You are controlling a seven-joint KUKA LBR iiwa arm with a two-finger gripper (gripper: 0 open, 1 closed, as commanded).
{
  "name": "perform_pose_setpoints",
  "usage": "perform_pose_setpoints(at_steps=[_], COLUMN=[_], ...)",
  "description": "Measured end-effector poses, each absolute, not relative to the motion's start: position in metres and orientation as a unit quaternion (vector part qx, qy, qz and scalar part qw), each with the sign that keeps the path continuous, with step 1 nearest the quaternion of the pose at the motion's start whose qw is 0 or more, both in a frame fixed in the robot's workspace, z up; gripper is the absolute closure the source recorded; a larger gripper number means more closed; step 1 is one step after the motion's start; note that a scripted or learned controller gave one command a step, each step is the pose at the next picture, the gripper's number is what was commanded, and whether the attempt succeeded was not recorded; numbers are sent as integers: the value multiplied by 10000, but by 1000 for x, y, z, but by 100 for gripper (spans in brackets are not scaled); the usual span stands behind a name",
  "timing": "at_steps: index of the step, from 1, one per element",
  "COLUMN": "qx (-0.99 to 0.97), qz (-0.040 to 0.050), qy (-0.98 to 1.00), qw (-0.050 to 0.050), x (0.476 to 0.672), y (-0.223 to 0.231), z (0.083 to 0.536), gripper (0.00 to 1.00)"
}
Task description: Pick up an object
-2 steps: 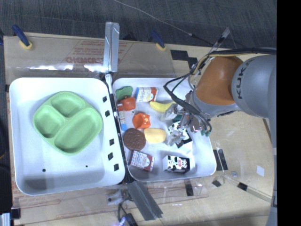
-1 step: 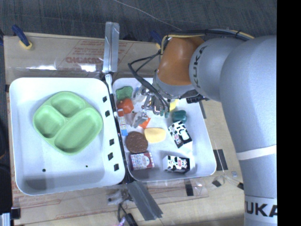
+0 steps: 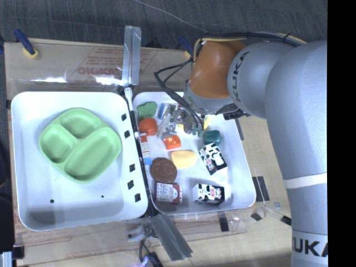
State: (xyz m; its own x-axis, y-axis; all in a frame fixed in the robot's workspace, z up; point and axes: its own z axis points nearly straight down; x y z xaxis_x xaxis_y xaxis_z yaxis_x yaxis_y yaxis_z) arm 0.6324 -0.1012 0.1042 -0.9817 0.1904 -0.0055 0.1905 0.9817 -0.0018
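The pincer (image 3: 181, 121) is seen low over the upper middle of the right bin (image 3: 240, 174); its opening cannot be told. The orange object (image 3: 172, 142) lies just below it in view, toward the near rim, the yellow piece (image 3: 184, 159) further down.

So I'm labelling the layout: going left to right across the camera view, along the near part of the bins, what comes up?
Green divided plate → round brown cookie → yellow oval piece → black-and-white cow-print carton.
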Motion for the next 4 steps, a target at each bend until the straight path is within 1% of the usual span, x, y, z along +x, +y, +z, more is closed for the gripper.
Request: perform_pose_setpoints(at_steps=[1, 2, 3, 4], qx=[952, 989, 455, 70], qz=[-8, -19, -4, -6], qy=[9955, 9951, 9990, 10000], qw=[24, 22, 20, 26], x=[632, 613, 544, 566], y=[-100, -210, -210, -200], z=[104, 146, 94, 94], gripper=[0, 0, 0, 0])
